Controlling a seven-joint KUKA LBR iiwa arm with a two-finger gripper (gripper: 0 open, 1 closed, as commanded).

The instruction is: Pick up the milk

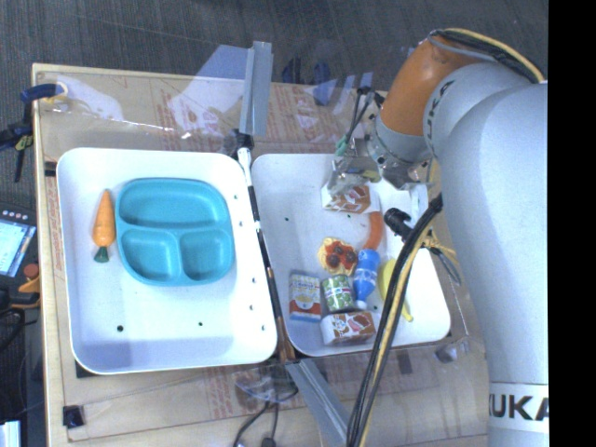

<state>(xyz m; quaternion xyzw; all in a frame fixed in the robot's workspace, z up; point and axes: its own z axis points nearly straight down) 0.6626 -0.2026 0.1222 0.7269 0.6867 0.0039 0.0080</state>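
In the right bin (279, 250), a small white carton with brown print, which looks like the milk (346, 197), lies near the far wall. My gripper (348, 169) hangs directly over its far end, touching or almost touching it. The wrist hides the contact, so I cannot see whether the carton is held. A second, similar white-and-brown carton (349, 327) lies on its side at the bin's near edge.
Close together in the right bin are an orange sausage (373, 230), a pizza slice (337, 254), a blue bottle (366, 276), a green can (337, 292), a banana (389, 287) and a small box (304, 296). The left bin (84, 324) holds a blue divided plate (177, 228) and a carrot (102, 222).
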